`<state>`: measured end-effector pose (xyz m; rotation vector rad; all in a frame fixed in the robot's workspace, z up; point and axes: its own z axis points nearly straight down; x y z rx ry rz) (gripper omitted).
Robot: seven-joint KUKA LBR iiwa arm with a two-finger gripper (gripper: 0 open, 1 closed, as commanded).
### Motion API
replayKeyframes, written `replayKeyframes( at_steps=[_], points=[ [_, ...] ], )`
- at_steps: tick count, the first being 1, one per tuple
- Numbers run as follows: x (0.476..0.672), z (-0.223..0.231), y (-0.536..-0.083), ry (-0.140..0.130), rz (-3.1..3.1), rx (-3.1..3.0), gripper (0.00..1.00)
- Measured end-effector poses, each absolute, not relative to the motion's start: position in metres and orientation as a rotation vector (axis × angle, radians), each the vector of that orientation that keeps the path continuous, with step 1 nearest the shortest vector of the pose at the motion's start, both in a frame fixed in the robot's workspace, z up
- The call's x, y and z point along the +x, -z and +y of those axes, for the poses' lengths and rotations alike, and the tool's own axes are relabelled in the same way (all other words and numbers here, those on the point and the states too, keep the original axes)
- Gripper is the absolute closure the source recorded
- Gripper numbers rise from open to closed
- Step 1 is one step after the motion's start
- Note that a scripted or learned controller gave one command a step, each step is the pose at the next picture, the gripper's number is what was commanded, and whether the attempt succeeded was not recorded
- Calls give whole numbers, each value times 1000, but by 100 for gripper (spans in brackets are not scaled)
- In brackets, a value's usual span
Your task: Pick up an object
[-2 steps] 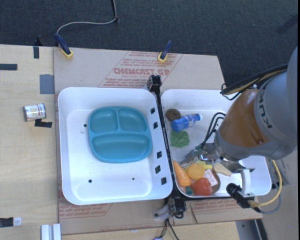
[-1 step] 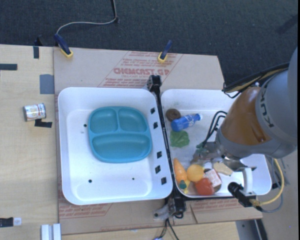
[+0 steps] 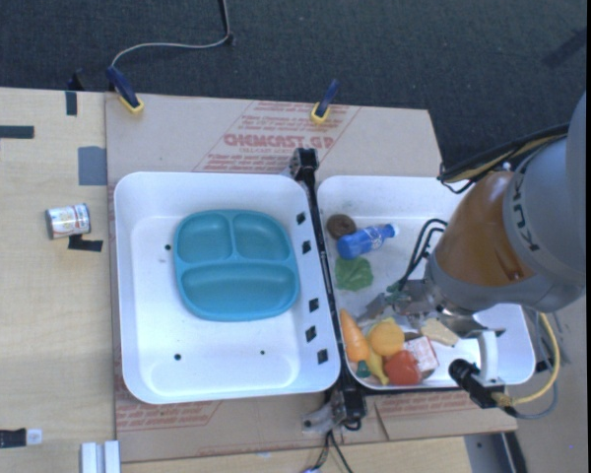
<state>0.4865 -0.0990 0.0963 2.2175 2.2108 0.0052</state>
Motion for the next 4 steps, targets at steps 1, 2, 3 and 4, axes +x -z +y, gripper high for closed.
replayKeyframes(
  at_steps=[1, 2, 3, 4],
  points=[
    [539, -96, -86, -3, 2220, 2218, 0],
    [584, -94, -85, -3, 2220, 2216, 0],
    [585, -94, -97, -4, 2220, 2215, 100],
    [585, -94, -97, -4, 2219, 2215, 0]
  ],
)
